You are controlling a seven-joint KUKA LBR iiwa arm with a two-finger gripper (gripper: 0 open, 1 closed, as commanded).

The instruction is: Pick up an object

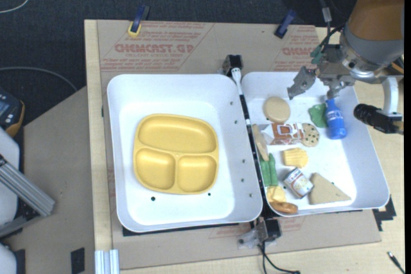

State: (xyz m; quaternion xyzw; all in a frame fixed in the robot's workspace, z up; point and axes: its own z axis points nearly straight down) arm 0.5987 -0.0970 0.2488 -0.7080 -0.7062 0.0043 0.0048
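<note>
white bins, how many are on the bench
2. The left bin holds a yellow tray. The right bin beside it holds the small food items, with the gripper above its far end.

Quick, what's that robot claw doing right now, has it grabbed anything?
Gripper: open, holding nothing, hanging over the right bin near the blue bottle.

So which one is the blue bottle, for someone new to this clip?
Look in the right bin, at its far right side, just below the gripper. The blue bottle lies there beside a green item; it is the sole blue thing among the food.
</note>
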